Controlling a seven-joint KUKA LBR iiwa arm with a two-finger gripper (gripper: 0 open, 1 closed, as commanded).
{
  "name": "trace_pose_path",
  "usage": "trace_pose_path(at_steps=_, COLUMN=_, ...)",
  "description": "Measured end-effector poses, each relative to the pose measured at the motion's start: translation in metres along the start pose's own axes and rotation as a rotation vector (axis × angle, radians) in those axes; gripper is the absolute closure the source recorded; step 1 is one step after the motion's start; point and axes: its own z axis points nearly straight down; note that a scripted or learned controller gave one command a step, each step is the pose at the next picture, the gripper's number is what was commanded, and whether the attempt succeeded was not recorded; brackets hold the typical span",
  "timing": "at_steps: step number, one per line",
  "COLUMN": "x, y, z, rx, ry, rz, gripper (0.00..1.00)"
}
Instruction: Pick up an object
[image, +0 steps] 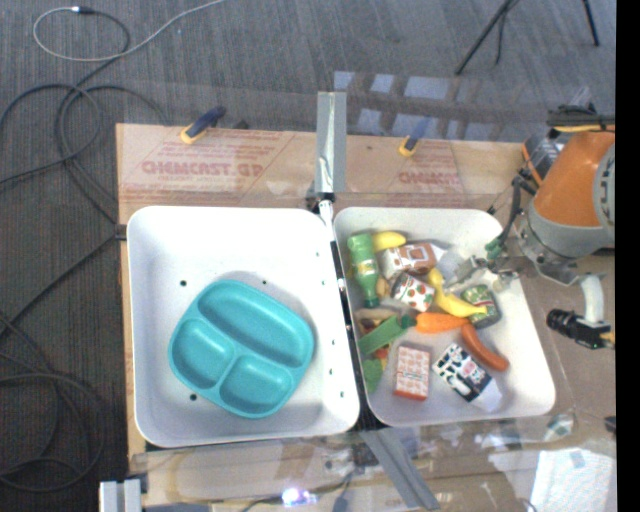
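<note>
The grey robot arm with the orange band (572, 195) reaches in over the far right edge of the right white bin (520, 385). Its gripper (480, 265) sits low, just above the toys near that edge. I cannot tell if it is apart or together, and nothing shows held in it.

The toys lie in a heap in the right white bin. The yellow toy banana (458, 303) lies right under the gripper, touching the orange toy carrot (437, 323). To do this step well, I think the gripper should go straight down on one toy that has room on both sides. The banana is close, but it is crowded.

A red and white little box (412, 372) lies near the front edge, a bit apart from the rest. The black and white carton (462, 372) lies just beside it, touching a red toy sausage (485, 352). A green toy bottle (363, 268) lies by the left wall.

Toys lying tight together may get in the way, and the gripper may slip off.

The left white bin (150, 250) holds a teal plastic tray with three sections (242, 346).
</note>
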Motion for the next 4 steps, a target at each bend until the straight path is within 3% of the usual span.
trace_pose_path(at_steps=1, x=0.008, y=-0.025, z=0.035, rx=-0.009, ry=0.007, rz=-0.020, gripper=0.00)
trace_pose_path(at_steps=2, x=0.036, y=0.025, z=0.041, rx=-0.015, ry=-0.007, rz=-0.091, gripper=0.00)
trace_pose_path(at_steps=3, x=0.037, y=0.026, z=0.031, rx=-0.017, ry=-0.005, rz=-0.092, gripper=1.00)
trace_pose_path(at_steps=4, x=0.059, y=-0.020, z=-0.114, rx=-0.003, ry=-0.003, rz=0.035, gripper=1.00)
